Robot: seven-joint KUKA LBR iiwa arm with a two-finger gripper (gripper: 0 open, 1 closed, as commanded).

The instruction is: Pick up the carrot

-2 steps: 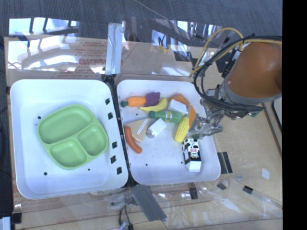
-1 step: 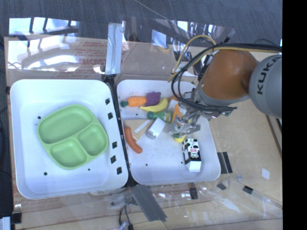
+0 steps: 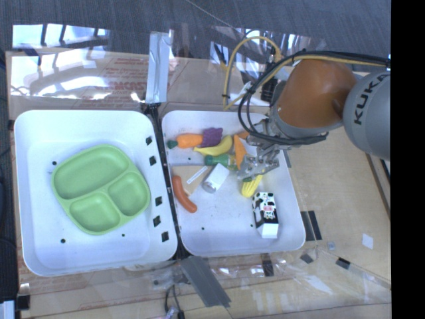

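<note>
Camera view, counted: one carrot (image 3: pixel 188 140) well left of jaws (image 3: pixel 252 167), one banana (image 3: pixel 215 148) between; jaw state impossible to tell.

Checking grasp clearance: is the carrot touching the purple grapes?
Touching. In the camera view the carrot abuts the purple grapes with no white bin floor between them.

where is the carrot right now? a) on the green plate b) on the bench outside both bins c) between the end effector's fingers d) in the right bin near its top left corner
d: the carrot lies in the right bin near its top left corner, beside the grapes, apart from the end effector and from the plate in the left bin.
</note>
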